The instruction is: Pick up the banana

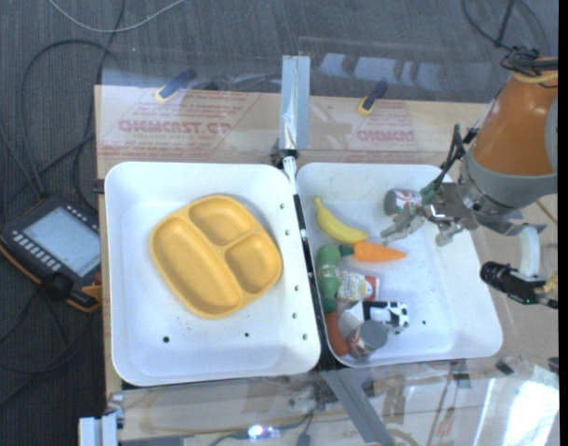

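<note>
The left bin point(125, 342) holds a yellow tray point(217, 254). The right bin point(460, 333) holds banana point(337, 224), carrot point(380, 252), bottle point(344, 286). The gripper point(416, 219) hovers beside them, fingers apart, empty.

Left of the jaws, the banana point(336, 223) looks like smooth, glossy plastic. The white bins point(135, 342) are matt plastic. The yellow tray point(216, 254) is smooth.

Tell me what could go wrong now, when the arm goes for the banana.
1. The carrot lies right against the banana, so the tool may catch or push the carrot instead.
2. The banana lies close to the left wall of the right bin; a push could wedge it against that wall.
</note>
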### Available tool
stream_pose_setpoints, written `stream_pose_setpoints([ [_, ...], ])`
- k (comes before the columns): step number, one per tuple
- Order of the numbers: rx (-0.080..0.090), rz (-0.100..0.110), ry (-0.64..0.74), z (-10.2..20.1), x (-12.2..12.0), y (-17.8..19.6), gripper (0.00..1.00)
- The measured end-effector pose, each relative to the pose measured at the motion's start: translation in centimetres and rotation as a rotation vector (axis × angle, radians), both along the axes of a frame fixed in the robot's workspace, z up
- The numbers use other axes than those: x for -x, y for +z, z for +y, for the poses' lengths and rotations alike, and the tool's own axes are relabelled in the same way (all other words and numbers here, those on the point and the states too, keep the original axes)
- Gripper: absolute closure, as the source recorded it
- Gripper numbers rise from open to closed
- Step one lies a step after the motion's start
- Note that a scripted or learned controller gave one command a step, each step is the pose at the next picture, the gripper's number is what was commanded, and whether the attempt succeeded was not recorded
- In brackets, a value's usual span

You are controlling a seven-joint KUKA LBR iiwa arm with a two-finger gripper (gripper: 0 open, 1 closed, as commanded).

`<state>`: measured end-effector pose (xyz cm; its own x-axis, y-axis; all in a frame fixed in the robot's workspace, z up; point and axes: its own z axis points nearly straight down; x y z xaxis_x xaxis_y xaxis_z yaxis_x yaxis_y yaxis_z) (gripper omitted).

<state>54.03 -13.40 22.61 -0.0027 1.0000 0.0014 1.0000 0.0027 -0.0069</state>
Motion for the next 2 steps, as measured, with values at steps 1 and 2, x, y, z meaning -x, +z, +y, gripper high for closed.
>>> stream_pose_setpoints([
  [1,-0.002,0.0,0.211,4.2,-1.0,-9.0,0.0],
  [2,0.008,-0.014,0.133,2.4,-6.9,-13.5,0.0],
])
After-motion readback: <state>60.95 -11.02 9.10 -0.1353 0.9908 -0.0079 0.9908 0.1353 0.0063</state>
